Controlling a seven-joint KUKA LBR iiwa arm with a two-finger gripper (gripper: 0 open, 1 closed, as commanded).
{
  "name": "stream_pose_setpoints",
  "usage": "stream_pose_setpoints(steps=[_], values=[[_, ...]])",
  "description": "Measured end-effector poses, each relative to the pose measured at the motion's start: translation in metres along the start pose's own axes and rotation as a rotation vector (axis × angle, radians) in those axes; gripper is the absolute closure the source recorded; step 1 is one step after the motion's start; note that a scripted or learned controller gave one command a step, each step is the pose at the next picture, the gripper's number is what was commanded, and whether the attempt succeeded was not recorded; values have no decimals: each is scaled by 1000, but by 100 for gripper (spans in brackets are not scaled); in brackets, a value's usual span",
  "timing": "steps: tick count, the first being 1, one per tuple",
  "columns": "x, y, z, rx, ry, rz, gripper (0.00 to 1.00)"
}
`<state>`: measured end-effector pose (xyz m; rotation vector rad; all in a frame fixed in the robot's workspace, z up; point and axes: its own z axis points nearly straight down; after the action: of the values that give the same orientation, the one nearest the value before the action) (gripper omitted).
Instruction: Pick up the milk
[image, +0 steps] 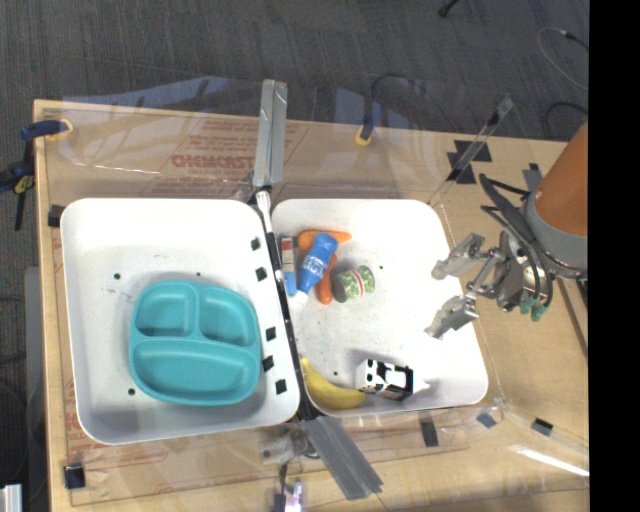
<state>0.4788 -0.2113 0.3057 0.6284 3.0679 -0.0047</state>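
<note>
Black-and-white cow-patterned milk carton (386, 378) lay on its side at the right white plastic bin's (455, 300) near wall, touching a yellow banana (330, 388). Open two-finger claw (452, 291), well apart, should approach the banana-free end.

Milk (387, 378): small carton, black-and-white cow pattern. Lying on its side, slightly tilted. Location: right bin (455, 375), near front wall, touching the banana (330, 389) on its left.
</note>
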Motion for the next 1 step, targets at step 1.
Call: stream_pose_setpoints(steps=[1], values=[[-1,10,115,-2,12,-135,0]])
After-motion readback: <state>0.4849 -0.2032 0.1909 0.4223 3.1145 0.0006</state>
